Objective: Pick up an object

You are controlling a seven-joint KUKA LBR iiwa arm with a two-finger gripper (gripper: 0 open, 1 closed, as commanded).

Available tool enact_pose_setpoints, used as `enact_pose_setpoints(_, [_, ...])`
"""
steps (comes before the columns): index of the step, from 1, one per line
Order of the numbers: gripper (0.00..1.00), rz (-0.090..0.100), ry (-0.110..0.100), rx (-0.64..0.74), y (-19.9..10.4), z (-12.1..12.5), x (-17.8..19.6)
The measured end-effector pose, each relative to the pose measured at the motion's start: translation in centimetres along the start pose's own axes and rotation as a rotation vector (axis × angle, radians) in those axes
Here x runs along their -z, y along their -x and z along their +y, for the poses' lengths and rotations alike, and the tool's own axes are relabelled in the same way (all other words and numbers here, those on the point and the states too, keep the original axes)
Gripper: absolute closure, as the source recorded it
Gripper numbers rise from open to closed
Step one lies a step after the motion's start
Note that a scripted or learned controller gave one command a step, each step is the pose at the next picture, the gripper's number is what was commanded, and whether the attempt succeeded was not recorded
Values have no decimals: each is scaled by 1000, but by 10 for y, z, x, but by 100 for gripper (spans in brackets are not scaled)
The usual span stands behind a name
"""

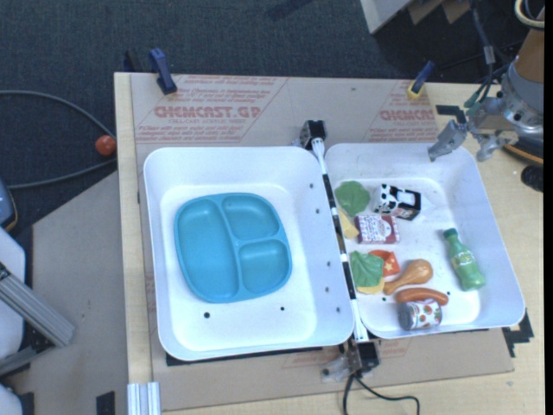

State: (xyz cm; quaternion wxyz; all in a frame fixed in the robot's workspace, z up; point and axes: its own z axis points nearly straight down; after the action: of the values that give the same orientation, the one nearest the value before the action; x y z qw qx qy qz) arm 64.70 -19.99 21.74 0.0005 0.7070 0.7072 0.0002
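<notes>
We see the gripper [467,138] hanging over the far right corner of the right bin [497,219], its two grey fingers [446,139] spread apart with nothing between them, and the grey arm [529,93] reaching in from the right edge. All the loose objects lie in that right bin, well apart from the gripper. Nearest to it is a small black-and-white toy cow [397,201], lying toward the middle of the bin. To the cow's left, by the wall shared with the other bin, sits a green leafy toy [352,196], with a yellow piece [347,224] just below it. A red-and-white packet [377,228] lies just below the cow. Further toward the near edge we see a green-and-red toy vegetable [372,269], and beside it a toy chicken drumstick [409,275]. A toy hot dog [422,296] lies just below the drumstick, and a small can with a red-and-white label [420,316] rests on its side at the near edge. A green toy bottle [463,259] lies alone toward the right wall. In the left bin [164,188] rests a blue divided plate [232,246] with three compartments. Both bins sit on a board [216,111] with red printed lettering, which is held by a blue clamp [162,70] at the far left.
</notes>
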Motion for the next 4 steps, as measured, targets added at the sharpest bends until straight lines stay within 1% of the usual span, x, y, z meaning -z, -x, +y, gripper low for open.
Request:
enact_pose_setpoints(1, [0,2,-5,1,-48,14,-130])
enact_pose_setpoints(2, [0,0,1,-1,-107,-80,-132])
enact_pose_setpoints(3, [0,0,0,-2,-97,-145,-133])
enact_pose_setpoints(4, [0,1,-2,-2,-37,-168,-133])
